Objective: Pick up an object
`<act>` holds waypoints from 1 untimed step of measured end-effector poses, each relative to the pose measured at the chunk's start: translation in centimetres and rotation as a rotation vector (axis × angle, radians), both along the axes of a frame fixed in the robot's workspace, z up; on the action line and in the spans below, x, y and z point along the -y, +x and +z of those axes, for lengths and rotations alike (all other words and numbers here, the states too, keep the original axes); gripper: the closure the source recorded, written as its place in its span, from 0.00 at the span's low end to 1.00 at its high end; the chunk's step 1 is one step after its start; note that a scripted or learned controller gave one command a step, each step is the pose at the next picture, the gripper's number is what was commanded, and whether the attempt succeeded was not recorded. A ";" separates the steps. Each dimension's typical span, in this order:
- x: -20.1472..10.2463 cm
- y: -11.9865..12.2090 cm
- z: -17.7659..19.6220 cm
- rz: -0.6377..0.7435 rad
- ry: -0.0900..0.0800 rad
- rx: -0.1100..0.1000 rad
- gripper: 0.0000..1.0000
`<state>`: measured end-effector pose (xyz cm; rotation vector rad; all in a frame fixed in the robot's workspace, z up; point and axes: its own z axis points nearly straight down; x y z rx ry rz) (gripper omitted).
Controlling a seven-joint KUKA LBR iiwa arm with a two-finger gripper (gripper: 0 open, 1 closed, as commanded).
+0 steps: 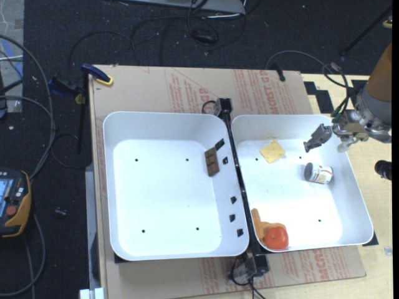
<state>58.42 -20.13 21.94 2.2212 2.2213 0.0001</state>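
Observation:
My gripper (330, 142) hovers over the upper right part of the right bin (349, 192), open, with nothing between its fingers. Just below it a small white and grey cylinder (318, 174) lies on its side on the bin floor. To the left of the gripper lies a flat yellow piece (272, 151). An orange and red object (273, 233) rests in the bin's near left corner. A brown block (212, 162) lies at the right side of the left bin (124, 167).
The two bins sit side by side on a cardboard sheet (187, 86), joined by a dark divider strip (235, 185). Cables and a yellow clamp (100, 75) lie beyond the bins. A handheld controller (12, 201) sits at the far left.

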 end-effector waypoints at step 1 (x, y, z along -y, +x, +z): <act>0.6 7.0 -3.7 0.002 -0.001 0.003 0.00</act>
